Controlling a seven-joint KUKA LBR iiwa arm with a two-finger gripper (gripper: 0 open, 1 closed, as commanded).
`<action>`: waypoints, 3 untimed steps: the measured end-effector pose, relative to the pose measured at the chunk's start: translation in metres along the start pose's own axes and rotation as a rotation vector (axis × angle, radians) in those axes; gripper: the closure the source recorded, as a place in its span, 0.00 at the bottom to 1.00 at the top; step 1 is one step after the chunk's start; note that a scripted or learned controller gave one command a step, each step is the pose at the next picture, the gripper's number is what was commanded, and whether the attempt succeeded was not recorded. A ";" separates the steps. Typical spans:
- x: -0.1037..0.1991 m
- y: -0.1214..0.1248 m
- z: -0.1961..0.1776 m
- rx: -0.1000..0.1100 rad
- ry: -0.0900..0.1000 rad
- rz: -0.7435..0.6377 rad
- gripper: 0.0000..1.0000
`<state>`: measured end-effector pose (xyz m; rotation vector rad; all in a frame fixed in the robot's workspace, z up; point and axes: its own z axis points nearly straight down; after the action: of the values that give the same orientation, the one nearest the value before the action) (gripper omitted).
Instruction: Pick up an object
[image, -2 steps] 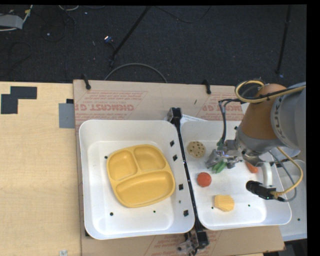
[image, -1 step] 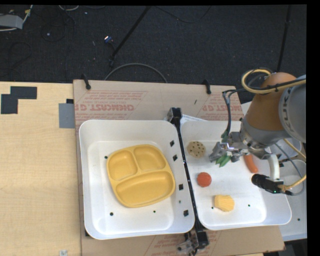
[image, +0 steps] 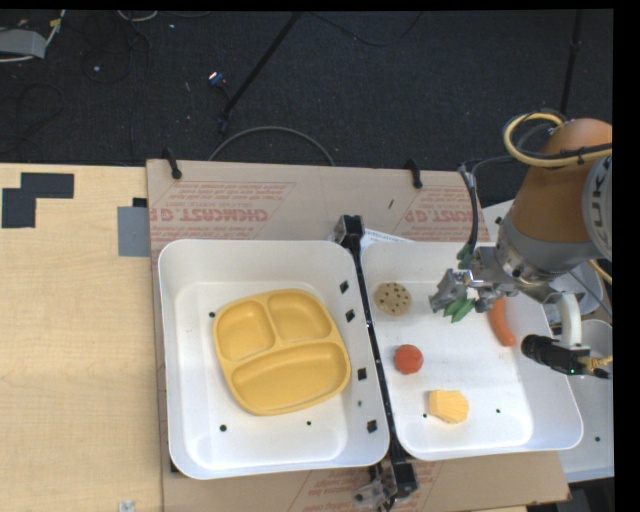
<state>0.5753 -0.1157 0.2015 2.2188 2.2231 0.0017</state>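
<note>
The gripper (image: 458, 296) hangs low in the right bin (image: 560, 425), just over a green thing (image: 462, 311); whether it is clenched I cannot tell. The carrot (image: 501, 323) lies beside, so it should descend straight and close slowly.

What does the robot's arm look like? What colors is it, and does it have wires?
The arm is round and chunky, orange on top with grey below it. A yellowish cable loops over its top, and a thin dark cable hangs beside it. Its gripper is small, made of grey metal parts. Black letters show on the grey part at the edge.
</note>
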 end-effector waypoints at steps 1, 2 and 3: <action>-0.005 -0.006 -0.045 0.001 0.000 0.000 1.00; -0.006 -0.005 -0.094 0.000 -0.001 0.001 1.00; 0.035 0.011 -0.079 0.005 0.000 0.000 1.00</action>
<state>0.5861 -0.0805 0.2810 2.2212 2.2260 -0.0036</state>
